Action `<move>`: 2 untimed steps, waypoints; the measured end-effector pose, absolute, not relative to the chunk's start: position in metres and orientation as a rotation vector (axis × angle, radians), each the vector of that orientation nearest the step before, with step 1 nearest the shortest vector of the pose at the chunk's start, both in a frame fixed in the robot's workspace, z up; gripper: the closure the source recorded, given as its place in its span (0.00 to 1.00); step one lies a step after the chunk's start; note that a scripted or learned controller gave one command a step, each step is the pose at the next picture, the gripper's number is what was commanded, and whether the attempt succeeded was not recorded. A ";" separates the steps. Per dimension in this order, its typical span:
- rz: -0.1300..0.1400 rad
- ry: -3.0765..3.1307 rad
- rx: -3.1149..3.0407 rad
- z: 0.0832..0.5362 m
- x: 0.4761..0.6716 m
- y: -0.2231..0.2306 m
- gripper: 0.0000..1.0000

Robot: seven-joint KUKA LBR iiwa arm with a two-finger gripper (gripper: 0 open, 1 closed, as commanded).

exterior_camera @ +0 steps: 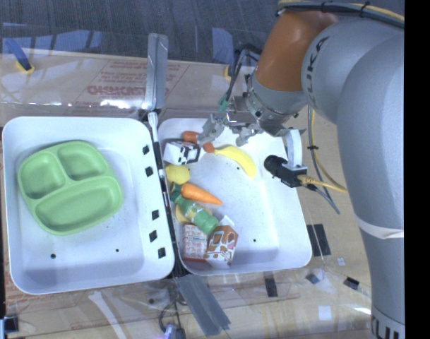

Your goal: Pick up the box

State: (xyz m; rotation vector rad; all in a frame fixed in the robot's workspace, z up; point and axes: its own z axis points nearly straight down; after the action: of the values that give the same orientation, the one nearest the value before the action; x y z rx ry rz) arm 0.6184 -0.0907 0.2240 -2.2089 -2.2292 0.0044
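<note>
The box lay at the near edge of the right bin, touching a green bottle and just below a carrot. The hand hovered over the bin's far end near a banana, well apart from the box; whether it was released or clenched could not be told. The approach step seemed in hand; next it would need to travel toward the near edge and descend.
</note>
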 end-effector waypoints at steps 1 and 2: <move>0.003 -2.279 -2.160 0.123 0.656 -0.160 0.00; 0.001 -2.264 -2.179 0.092 0.657 -0.206 0.00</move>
State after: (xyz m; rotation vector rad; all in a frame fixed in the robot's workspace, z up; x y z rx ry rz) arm 0.6572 -0.2057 0.0922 -2.1788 -2.2638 0.0012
